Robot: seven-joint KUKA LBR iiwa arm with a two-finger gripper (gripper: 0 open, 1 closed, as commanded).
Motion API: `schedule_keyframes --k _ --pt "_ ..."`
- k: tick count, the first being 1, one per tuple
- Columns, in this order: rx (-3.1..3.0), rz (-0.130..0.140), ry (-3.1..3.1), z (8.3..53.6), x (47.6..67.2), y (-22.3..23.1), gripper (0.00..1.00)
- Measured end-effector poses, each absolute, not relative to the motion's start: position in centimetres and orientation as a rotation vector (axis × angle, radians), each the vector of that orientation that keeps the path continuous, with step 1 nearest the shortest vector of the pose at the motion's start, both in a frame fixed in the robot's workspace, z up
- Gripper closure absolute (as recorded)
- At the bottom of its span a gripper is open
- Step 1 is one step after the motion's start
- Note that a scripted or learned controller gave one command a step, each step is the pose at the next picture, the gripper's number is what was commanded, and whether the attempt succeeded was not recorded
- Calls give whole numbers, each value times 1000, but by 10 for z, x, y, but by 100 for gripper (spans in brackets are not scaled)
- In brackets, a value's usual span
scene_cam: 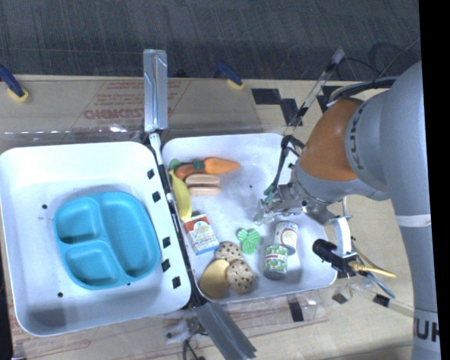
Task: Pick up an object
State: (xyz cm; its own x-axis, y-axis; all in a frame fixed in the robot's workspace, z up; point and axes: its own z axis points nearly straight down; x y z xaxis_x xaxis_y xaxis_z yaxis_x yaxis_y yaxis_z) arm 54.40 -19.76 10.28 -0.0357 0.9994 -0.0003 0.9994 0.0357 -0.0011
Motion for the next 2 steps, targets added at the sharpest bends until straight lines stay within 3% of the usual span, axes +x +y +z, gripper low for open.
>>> schedule_keyframes --k 1,2 --pt "-2286 0 -2153 92 477 -194 100" --pt "-2278 -8 -2169 247 506 -123 100"
